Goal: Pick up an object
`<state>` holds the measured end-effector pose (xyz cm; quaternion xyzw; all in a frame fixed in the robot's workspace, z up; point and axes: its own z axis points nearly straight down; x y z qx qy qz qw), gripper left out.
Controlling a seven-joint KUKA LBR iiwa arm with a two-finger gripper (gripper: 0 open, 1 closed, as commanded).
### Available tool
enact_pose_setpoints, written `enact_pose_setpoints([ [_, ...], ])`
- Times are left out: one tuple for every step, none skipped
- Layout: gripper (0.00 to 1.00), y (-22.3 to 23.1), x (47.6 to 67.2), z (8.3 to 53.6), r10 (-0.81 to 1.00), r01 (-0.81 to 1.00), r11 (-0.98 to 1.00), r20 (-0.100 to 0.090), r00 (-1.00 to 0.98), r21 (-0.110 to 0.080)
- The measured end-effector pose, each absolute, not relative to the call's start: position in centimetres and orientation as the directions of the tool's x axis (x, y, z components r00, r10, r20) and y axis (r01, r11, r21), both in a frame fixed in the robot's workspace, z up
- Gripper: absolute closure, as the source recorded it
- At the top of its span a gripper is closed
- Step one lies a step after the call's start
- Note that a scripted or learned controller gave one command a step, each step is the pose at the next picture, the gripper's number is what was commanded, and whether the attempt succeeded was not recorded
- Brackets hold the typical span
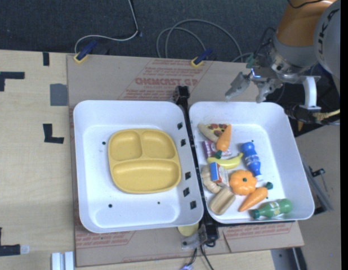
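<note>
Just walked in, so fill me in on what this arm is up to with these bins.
The arm's tool hangs open above the far edge of the right bin, holding nothing. That bin holds a pile of toy food: a pizza slice, a banana, a pumpkin, a carrot, a hot dog, a blue bottle and a green bottle. The left bin holds a yellow divided plate. No pick has been made yet.

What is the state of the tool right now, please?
Tool: open, holding nothing, above the far edge of the right bin.
</note>
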<state>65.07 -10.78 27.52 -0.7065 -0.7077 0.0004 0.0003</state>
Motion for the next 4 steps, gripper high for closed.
enact_pose_setpoints([
  [0.0,-10.2,64.1,16.5,1.0,1.0,0.001,0.001,-0.001,-0.013],
  [0.0,-10.2,66.6,9.9,1.0,1.0,0.001,-0.001,-0.001,0.003],
  [0.0,-10.1,63.1,8.6,1.0,1.0,0.002,-0.003,-0.002,0.003],
  [0.0,-10.1,66.6,8.4,1.0,1.0,0.0,0.002,0.0,-0.021],
])
